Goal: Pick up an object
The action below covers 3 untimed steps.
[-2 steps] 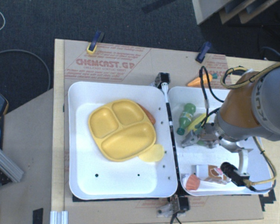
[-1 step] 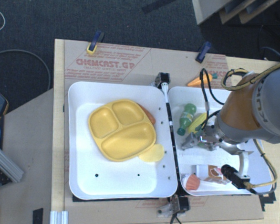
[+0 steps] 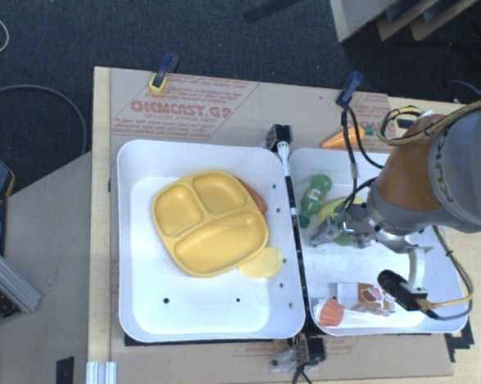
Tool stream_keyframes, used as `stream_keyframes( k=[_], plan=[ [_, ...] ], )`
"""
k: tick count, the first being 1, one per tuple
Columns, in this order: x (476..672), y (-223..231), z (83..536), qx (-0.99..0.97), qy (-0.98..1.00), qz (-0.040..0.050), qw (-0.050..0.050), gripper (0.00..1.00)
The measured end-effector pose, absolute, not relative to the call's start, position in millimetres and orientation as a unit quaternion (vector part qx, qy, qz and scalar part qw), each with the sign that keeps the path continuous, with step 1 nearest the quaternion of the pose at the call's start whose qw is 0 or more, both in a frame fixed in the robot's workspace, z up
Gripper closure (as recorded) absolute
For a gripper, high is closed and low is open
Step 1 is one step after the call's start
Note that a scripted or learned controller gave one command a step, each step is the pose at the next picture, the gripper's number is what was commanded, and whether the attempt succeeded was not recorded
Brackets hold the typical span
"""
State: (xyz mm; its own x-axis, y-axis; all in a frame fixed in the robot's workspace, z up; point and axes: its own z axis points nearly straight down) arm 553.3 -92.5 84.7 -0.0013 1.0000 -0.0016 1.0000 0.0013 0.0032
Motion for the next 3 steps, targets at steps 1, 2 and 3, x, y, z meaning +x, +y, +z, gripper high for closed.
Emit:
stream_keyframes(
  k=[1, 2, 3],
  plan=[
    [552.9, -93, 95, 0.707, 0.707, 0.0007, 0.002, 1.00],
    [544.5, 11, 190, 0.703, 0.711, 0.0040, 0.002, 1.00],
    [503.9, 58, 209, 0.705, 0.709, -0.0004, -0.002, 1.00]
  ],
)
